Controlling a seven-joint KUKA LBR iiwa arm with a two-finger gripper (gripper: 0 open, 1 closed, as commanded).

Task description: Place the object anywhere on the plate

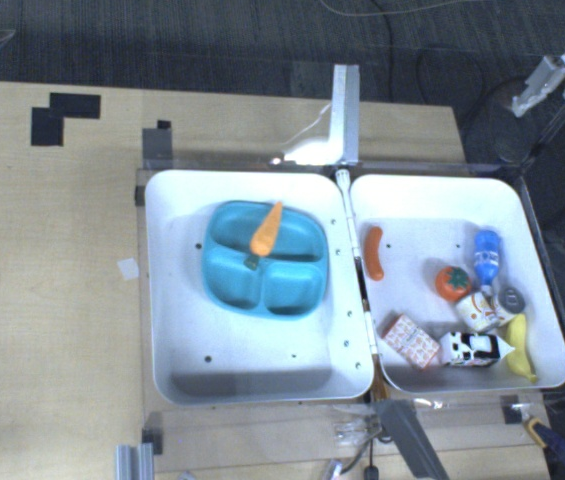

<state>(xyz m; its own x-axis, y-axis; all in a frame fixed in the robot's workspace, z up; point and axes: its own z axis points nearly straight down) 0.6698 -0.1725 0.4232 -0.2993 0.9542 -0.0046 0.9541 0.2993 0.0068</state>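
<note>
While the wooden bench (pixel 52 298) is carrying everything listed, entries are running from largest to smallest.

1. Left bin (pixel 177 353), white, shallow, is sitting edge to edge with the right bin (pixel 412 203).
2. Plate (pixel 262 260), blue with divided sections, is lying near the middle of the left bin.
3. Gripper (pixel 554 76), pale grey, is hanging past the far right corner of the right bin, well apart from both bins and carrying nothing. Whether it is spread or closed cannot be told at this size.
4. Carrot (pixel 266 231), orange, is lying on the plate at a slant across its dividing ridge, with the green stem end pointing to the near side.
5. Sausage (pixel 372 253), orange-red, is lying near the left wall of the right bin.
6. Bottle (pixel 487 253), blue, is lying toward that bin's right side.
7. Patterned box (pixel 410 340) is resting near the front wall.
8. Black-and-white toy (pixel 472 349) is sitting just beside the box.
9. Banana (pixel 518 350), yellow, is lying in the front right corner.
10. Tomato (pixel 452 283), red with a green top, is sitting left of the bottle.
</note>
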